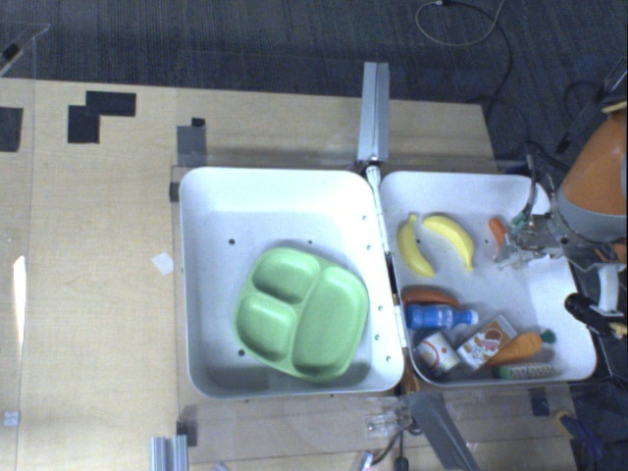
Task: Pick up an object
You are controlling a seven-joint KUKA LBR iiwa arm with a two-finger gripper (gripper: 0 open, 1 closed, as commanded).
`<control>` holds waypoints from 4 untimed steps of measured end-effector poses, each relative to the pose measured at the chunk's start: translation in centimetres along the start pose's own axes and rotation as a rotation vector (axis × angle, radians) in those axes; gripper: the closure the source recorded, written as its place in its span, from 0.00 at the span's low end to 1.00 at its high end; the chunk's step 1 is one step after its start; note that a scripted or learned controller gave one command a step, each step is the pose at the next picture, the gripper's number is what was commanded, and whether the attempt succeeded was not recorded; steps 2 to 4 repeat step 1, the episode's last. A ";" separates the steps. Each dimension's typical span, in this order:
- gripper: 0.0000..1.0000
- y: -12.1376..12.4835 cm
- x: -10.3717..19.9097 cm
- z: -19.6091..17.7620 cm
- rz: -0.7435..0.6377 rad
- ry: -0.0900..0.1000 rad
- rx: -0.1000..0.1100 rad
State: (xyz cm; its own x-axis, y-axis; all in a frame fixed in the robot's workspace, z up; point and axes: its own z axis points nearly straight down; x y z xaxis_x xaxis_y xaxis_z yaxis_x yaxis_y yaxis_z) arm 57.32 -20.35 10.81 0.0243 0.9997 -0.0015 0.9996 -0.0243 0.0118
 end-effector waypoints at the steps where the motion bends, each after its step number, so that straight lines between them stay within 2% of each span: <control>1: 1.00 1.4 9.3 -11.1 -0.161 0.002 0.005; 4: 1.00 1.4 9.3 -11.1 -0.161 0.002 0.005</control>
